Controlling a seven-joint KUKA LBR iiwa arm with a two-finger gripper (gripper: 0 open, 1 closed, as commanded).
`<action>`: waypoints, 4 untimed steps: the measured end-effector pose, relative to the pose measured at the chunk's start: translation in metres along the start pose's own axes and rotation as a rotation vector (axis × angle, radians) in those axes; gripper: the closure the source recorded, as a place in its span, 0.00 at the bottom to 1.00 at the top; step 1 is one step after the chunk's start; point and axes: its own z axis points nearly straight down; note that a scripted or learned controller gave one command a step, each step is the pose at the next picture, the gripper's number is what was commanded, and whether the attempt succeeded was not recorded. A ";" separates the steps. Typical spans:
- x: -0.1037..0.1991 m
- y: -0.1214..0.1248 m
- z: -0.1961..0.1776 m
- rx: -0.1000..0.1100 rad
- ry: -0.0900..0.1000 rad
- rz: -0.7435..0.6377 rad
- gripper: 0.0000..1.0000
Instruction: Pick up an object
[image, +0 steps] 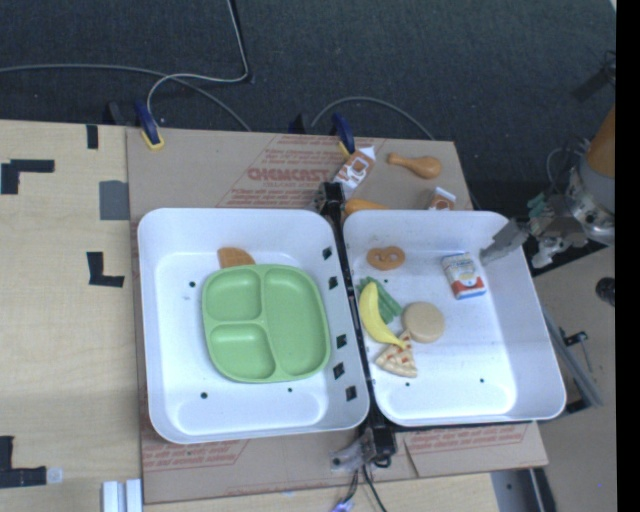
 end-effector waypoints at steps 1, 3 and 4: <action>0.102 -0.007 0.119 0.003 0.003 -0.002 0.00; 0.119 0.085 0.166 -0.004 -0.001 -0.001 0.00; 0.117 0.087 0.166 -0.002 -0.001 -0.002 0.00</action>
